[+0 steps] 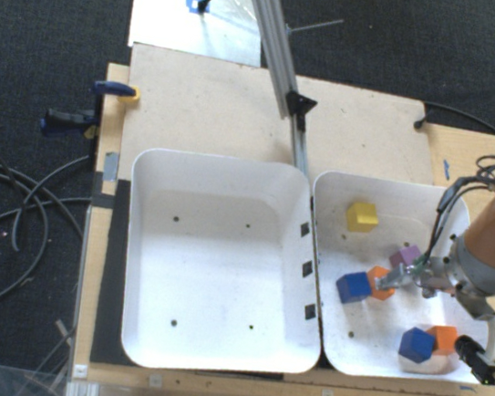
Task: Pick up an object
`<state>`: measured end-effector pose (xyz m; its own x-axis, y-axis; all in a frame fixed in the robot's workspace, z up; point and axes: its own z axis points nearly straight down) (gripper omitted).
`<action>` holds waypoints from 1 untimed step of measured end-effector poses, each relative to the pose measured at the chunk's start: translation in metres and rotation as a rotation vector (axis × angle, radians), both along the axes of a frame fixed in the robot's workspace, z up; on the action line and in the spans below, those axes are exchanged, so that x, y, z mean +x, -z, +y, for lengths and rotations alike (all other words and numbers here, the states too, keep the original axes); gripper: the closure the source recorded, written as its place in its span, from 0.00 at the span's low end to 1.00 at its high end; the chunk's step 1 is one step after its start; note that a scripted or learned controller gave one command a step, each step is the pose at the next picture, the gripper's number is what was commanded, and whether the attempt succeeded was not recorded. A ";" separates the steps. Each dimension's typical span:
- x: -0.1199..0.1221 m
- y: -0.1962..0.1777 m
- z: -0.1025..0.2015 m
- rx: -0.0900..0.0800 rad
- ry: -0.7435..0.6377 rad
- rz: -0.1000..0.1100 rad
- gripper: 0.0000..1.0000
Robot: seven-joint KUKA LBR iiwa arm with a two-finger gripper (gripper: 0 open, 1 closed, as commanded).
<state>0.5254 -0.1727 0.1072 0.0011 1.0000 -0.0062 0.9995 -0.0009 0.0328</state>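
The right bin (pixel 361 366) holds several small blocks. A yellow cube (pixel 362 216) lies toward its back. A blue cube (pixel 354 287) sits mid-bin with a small orange block (pixel 381 283) touching its right side. A purple block (pixel 405 257) lies just behind them. At the front right, a blue block (pixel 416 346) and an orange cube (pixel 444 339) sit side by side. My gripper (pixel 399 278) reaches in from the right, low in the bin, its tip at the small orange block and just in front of the purple one.
The left bin (pixel 143 251) stands beside the right one, sharing a middle wall (pixel 311 267). A slanted metal pole (pixel 279 50) crosses the back of the bench. A blue and yellow clamp (pixel 107 88) sits at the bench's left edge, and cables (pixel 7 203) lie on the floor.
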 end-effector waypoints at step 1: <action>-0.002 0.000 -0.006 0.004 -0.005 0.002 0.00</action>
<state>0.5234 -0.1784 0.1071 -0.0036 1.0000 -0.0017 0.9995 0.0036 0.0307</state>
